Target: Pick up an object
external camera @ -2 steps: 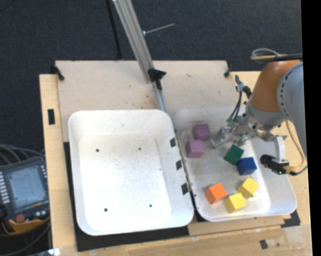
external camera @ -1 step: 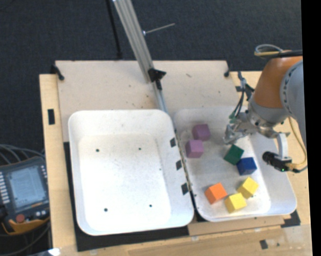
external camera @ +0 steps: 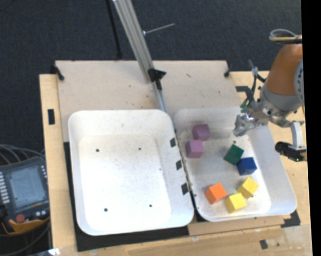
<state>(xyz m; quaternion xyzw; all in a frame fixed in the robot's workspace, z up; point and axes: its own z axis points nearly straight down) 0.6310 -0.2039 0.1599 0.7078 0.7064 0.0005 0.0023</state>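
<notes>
You have open floor across the left bin [external camera: 125, 169]; in the right bin [external camera: 277, 191], seven blocks crowd the middle, the green block [external camera: 234, 154] touching the blue block [external camera: 247, 165].

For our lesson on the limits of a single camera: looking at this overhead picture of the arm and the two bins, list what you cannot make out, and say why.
- Gripper: in the camera view it is small and blurred, so how it stands is unclear.
- Arm: cut off by the right edge.
- Green block and blue block: whether they touch is too small to tell.
- Pendant screen: text too small and blurred to read.
</notes>
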